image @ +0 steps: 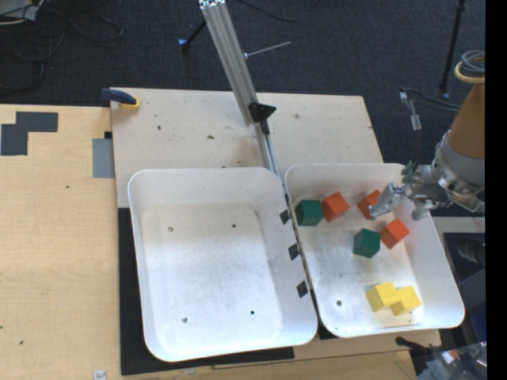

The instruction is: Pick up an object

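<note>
1. End effector (386, 200) low in right white bin (444, 291), beside small orange cube (368, 204); grip state impossible to tell.
2. Nothing visibly lifted; pickup not yet done.

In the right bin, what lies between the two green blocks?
In the camera view, the stretch between the upper green block and the lower green block is bare bin floor. An orange block sits just above that line.

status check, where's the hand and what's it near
Hand low over right bin, beside an orange block. Nothing seen held. More blocks close by: orange, green. Yellow piece sits apart near the front.
</note>
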`<act>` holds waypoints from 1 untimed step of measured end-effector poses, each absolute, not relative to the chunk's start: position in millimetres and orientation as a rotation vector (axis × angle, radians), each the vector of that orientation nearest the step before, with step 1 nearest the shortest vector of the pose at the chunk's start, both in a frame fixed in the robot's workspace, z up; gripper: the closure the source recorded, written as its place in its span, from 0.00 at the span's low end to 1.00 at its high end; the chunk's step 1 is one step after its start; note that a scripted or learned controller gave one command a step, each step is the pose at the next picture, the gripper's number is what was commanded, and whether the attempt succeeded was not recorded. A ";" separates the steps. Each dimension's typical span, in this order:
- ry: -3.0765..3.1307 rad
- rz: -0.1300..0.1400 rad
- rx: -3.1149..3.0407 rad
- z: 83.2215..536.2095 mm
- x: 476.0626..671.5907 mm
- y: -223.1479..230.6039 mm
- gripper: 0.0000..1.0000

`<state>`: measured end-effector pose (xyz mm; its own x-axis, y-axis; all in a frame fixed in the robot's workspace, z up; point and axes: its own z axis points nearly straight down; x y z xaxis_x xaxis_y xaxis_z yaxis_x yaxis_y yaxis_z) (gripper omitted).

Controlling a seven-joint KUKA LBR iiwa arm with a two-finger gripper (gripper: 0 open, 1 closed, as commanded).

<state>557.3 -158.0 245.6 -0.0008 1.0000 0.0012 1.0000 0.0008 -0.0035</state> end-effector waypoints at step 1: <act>-2.217 0.002 -2.222 245.7 557.2 -158.7 0.00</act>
